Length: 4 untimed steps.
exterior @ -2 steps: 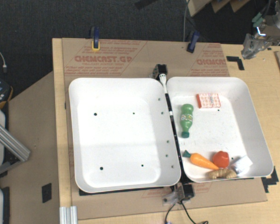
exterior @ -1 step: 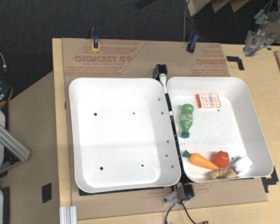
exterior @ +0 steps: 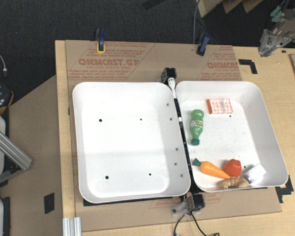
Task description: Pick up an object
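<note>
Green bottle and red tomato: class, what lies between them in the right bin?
In the camera view, the carrot lies between the green bottle and the red tomato.

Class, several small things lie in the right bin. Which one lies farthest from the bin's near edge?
The red-patterned card. It lies alone toward the far wall, beyond the green bottle; the carrot and red tomato crowd the near edge.

The gripper (exterior: 274, 39) is pale grey metal, boxy and angular, with thin cables trailing above it.
</note>
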Motion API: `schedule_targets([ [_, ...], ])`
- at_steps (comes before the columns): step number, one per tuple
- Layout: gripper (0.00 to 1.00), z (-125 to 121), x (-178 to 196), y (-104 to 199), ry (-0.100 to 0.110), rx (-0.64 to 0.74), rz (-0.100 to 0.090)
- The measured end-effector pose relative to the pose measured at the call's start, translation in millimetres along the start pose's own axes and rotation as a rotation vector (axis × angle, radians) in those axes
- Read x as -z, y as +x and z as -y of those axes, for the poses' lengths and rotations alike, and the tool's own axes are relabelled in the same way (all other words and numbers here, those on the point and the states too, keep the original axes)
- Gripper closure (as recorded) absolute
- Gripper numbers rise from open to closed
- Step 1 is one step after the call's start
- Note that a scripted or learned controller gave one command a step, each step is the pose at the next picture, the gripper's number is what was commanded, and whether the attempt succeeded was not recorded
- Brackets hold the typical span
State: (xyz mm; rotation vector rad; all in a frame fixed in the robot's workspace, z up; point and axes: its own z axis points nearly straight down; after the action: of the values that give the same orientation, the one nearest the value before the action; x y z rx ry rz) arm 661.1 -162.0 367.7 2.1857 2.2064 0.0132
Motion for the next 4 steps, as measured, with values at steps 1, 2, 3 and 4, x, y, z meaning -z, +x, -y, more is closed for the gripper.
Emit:
schedule_targets([
  [1,1.0,-1.0,10.7,-0.2,-0.004,0.001,0.002],
  [2,1.0,-2.1,21.6,-0.3,-0.009,0.002,0.005],
  [3,1.0,-3.1,32.3,-0.4,-0.013,0.003,0.007],
  [4,1.0,-4.2,43.3,-0.5,-0.018,0.004,0.01],
])
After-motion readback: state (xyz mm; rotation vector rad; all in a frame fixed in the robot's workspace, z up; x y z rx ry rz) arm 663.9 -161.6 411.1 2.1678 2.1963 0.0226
